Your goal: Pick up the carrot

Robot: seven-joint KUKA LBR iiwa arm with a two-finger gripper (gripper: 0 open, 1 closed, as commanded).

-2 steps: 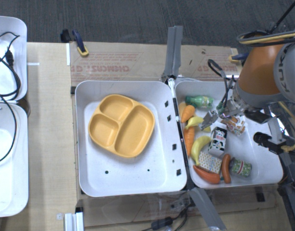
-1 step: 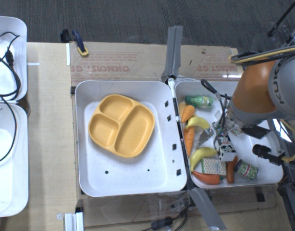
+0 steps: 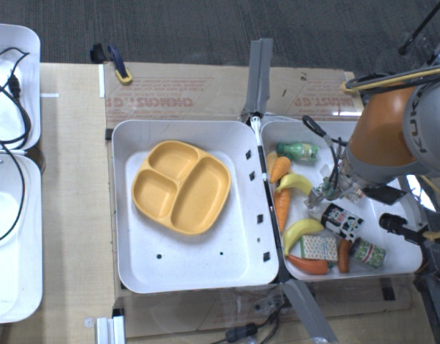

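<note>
Two carrots lie along the left wall of the right bin point(image 3: 413, 264): a short one point(image 3: 279, 168) near the back and a longer one point(image 3: 282, 208) in front of it. A yellow banana point(image 3: 295, 183) sits between them. My gripper point(image 3: 323, 194) hangs low over the middle of the right bin, a little to the right of the longer carrot and apart from it. The grey arm with its orange band point(image 3: 381, 131) rises behind it to the right.
The right bin also holds a green bottle point(image 3: 297, 150), a second banana point(image 3: 302, 230), a black-and-white pack point(image 3: 342, 221), a patterned card point(image 3: 319, 248), a red pepper point(image 3: 308, 266), a small orange piece point(image 3: 344, 255) and a green can point(image 3: 368, 253). A yellow divided plate point(image 3: 180, 186) lies in the left bin point(image 3: 134, 264).
</note>
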